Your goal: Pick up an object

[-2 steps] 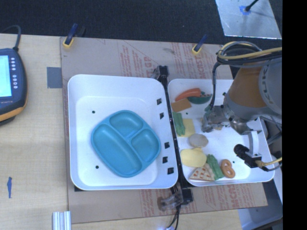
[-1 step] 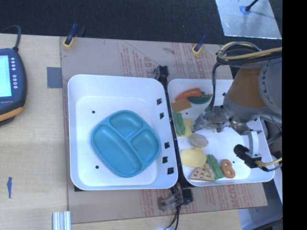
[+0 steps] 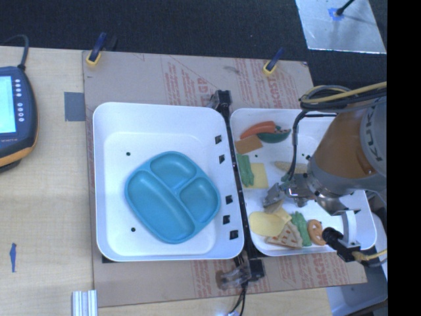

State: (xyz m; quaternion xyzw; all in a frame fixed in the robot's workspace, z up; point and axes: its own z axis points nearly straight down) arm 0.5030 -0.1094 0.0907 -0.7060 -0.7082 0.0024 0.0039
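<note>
The two-finger gripper (image 3: 277,197) hung low over pale yellow toy-food pieces (image 3: 266,224) in the right shallow white bin (image 3: 368,232); its opening couldn't be told. Centring on 1 piece before closing seemed wisest.

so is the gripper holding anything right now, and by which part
Cannot be told. The gripper is low in the right bin, just above the yellow toy piece, but nothing shows between its fingers.

Small plastic toy foods lie jumbled in the right white bin (image 3: 258,116) — a red-orange chilli (image 3: 258,128), green bean pod (image 3: 245,170), yellow cheese slab (image 3: 265,224), pizza wedge (image 3: 284,237), pretzel (image 3: 314,232)
</note>
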